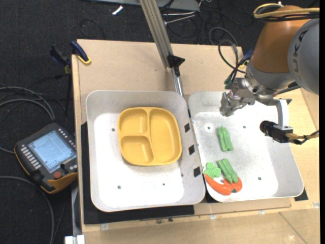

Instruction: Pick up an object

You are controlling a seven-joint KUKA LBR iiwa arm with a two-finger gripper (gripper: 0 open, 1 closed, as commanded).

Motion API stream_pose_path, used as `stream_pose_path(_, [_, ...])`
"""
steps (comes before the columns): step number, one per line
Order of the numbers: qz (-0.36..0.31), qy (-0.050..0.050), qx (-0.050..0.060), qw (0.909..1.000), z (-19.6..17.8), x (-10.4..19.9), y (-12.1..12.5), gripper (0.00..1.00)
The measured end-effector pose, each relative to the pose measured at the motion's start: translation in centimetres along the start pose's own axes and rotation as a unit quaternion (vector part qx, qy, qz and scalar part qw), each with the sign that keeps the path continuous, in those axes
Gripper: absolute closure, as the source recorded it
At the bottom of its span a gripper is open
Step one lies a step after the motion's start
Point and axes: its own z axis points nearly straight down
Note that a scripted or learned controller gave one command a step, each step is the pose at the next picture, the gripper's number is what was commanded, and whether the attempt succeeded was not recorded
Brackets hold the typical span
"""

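Pincer (229, 105) hovers near right bin's (284, 177) far rim, above green pod (224, 139).

The yellow plate (150, 135) is taking up the middle of the left bin (101, 187). In the right bin (269, 177), green and orange toys (223, 174) are crowding the near-left part, leaving room on the right.

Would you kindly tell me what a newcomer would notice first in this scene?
Probably the yellow divided plate, lying in the middle of the left bin. Next, the arm's claw hanging over the far end of the right bin, where green toy vegetables and an orange piece lie.
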Motion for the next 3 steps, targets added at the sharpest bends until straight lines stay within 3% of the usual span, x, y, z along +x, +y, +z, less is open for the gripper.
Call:
stream_pose_path(2, [0.001, 0.000, 0.001, 1.0000, 1.6, 10.1, 1.2, 1.00])
stream_pose_path(3, [0.001, 0.000, 0.001, 1.0000, 0.8, 15.4, 0.4, 1.00])
